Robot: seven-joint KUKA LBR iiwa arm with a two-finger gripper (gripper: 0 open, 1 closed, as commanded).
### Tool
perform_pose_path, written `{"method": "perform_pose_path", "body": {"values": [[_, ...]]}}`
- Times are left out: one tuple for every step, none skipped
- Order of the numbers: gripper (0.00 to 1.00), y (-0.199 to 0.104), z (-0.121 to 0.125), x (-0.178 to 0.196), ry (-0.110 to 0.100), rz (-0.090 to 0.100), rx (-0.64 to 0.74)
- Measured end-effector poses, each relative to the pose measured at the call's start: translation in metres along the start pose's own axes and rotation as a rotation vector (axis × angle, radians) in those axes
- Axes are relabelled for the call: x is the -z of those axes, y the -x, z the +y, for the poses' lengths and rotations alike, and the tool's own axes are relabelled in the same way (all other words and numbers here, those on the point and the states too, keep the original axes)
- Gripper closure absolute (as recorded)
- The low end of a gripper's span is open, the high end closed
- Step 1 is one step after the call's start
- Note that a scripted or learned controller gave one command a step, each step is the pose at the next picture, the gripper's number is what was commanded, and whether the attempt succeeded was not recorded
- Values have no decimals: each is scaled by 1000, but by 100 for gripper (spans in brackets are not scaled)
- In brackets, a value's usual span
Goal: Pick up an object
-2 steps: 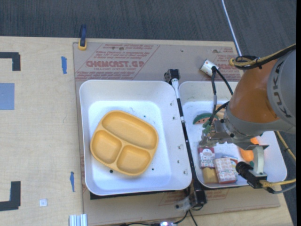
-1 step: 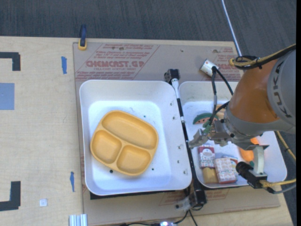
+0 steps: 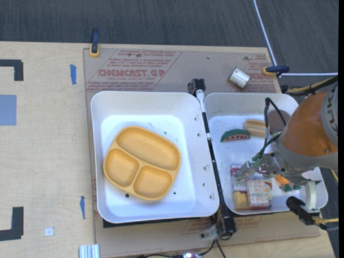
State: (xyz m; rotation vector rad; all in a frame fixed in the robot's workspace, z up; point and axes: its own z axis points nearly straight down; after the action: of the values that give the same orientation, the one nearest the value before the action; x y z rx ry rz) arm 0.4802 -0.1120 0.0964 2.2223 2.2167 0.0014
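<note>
The right bin (image 3: 215,144) holds a green and red watermelon slice (image 3: 235,135), a tan bun (image 3: 256,127), a red and white packet (image 3: 258,192), a yellow block (image 3: 241,199) and a small orange piece (image 3: 282,180). My gripper (image 3: 251,170) hangs low over the front of this bin, just above the packet and next to a pink-edged item (image 3: 235,171). The arm's orange band (image 3: 309,128) covers the bin's right side. Nothing is seen lifted off the bin floor.
The left bin (image 3: 102,160) carries a yellow three-part plate (image 3: 142,163). A small white object (image 3: 239,78) lies on the cardboard behind the right bin. A black divider bar (image 3: 208,138) runs between the bins.
</note>
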Motion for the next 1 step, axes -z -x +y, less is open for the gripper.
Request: {"method": "perform_pose_path", "body": {"values": [[100,-2,2,11,6,2,2]]}}
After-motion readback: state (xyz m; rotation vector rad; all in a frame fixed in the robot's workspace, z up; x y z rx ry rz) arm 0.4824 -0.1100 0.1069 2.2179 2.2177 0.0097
